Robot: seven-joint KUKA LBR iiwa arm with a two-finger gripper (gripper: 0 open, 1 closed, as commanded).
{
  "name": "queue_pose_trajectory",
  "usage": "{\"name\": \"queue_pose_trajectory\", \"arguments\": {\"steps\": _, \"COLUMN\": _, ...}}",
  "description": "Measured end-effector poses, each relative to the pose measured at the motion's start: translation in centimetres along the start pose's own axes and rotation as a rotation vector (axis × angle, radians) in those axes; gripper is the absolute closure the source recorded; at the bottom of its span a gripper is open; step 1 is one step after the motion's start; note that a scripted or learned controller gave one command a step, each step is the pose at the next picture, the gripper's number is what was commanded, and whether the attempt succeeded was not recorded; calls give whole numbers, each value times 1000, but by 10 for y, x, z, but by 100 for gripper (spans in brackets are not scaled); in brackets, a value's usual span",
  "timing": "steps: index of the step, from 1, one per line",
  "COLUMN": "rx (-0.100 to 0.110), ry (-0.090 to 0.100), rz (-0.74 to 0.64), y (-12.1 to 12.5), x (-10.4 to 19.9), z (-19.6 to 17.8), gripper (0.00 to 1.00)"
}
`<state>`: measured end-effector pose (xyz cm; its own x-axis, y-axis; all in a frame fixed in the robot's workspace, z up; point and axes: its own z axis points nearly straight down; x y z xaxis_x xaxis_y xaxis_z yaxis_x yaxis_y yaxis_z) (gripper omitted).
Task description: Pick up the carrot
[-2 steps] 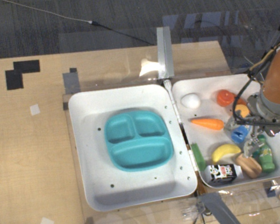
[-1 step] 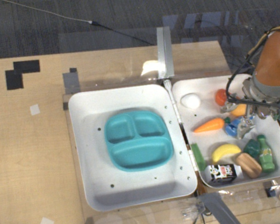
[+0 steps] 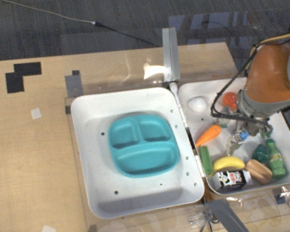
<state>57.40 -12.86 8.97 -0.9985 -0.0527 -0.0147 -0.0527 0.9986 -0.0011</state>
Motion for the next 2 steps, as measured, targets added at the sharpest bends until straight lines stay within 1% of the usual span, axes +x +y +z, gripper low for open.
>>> {"name": "queue_pose_trajectory", "arguments": {"steps": 1, "rx": 0, "ry": 2, "rz": 306, "y": 34, "x": -76, "z": 3, "gripper": 0}}
{"name": "queue_pose_trajectory", "arguments": {"steps": 2, "rx": 2, "ry": 1, "rz": 155, "y": -80, "x": -47, "z": 1, "gripper": 0}}
